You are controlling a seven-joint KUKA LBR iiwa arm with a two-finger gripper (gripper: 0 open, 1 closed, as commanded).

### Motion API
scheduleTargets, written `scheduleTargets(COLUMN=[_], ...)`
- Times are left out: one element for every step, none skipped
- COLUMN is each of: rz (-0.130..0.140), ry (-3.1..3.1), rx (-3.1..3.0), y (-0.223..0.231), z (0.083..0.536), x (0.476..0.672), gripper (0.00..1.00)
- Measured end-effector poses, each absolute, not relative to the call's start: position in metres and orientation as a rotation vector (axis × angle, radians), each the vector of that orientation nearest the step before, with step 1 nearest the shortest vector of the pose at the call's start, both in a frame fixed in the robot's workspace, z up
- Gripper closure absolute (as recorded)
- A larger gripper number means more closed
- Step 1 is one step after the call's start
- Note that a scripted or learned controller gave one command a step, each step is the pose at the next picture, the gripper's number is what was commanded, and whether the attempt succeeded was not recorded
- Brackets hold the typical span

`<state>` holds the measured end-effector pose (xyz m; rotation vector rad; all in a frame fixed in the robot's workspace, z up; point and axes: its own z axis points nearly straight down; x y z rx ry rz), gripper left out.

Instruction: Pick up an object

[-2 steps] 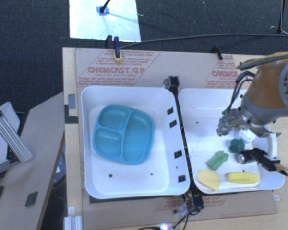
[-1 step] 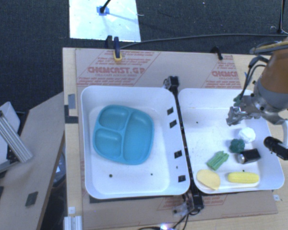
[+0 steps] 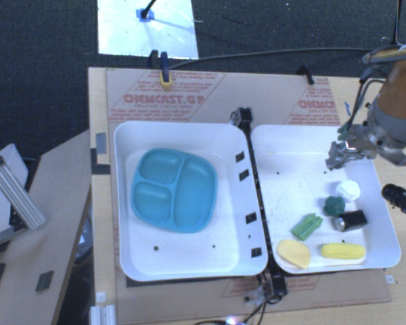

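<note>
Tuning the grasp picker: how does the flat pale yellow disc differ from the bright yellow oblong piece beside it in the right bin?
The flat pale yellow disc is rounded and looks thin; the bright yellow oblong piece is long and looks fuller. The disc is paler, the oblong piece more saturated. The disc lies near the bin's inner front corner; the oblong piece lies further right, below a black cylinder. Both rest on the right white bin floor by its front wall.

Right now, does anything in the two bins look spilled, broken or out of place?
Nothing stands out. The blue plate lies flat in the left bin; the small toys sit loose in the right bin's near corner, below the gripper.
</note>
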<state>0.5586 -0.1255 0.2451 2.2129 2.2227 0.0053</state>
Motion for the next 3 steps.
scheduleTargets(rz=[0.005, 0.004, 0.003], ry=[2.231, 2.233, 2.233], rx=[2.211, 2.21, 2.211], y=[-0.072, -0.022, 0.03], z=[0.248, 0.251, 0.243], x=[0.546, 0.54, 0.528], gripper=[1.0, 1.0, 1.0])
